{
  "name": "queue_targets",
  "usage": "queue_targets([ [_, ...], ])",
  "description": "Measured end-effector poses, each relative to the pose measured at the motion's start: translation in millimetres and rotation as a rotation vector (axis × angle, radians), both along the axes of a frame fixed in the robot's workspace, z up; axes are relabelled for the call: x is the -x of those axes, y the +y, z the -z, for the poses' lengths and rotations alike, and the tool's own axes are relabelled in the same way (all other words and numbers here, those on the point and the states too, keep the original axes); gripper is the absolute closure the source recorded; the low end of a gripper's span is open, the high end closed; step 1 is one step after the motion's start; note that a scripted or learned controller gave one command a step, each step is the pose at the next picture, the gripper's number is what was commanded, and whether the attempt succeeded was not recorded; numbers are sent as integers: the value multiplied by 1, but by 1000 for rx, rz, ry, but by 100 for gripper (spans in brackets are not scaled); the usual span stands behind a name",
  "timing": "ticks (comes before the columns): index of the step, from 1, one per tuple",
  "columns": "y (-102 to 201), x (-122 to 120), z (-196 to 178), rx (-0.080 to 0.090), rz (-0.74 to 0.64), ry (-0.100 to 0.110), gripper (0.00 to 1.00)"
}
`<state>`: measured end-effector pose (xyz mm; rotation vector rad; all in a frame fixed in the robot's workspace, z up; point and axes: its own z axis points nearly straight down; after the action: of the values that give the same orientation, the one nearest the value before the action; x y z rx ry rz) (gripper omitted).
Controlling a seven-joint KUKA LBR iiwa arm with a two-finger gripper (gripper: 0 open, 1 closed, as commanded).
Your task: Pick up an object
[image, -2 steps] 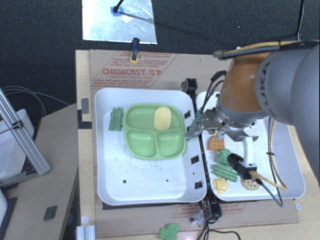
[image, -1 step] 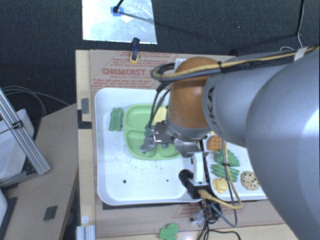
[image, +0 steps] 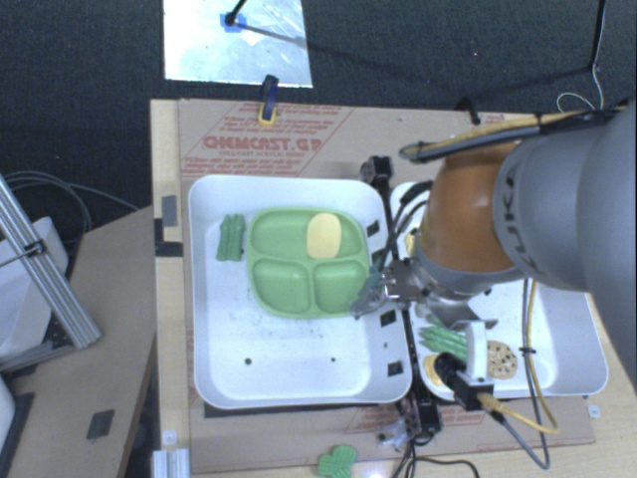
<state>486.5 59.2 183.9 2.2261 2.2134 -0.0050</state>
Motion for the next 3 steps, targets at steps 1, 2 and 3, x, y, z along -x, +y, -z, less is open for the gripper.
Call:
queue_targets([
  [1,-62,-24,-1,0,-1,-3,0],
  [2,-131,-56,-1,1,-1,-4,0],
  [3,-127,-57,-11,-3,-9,-5,100],
])
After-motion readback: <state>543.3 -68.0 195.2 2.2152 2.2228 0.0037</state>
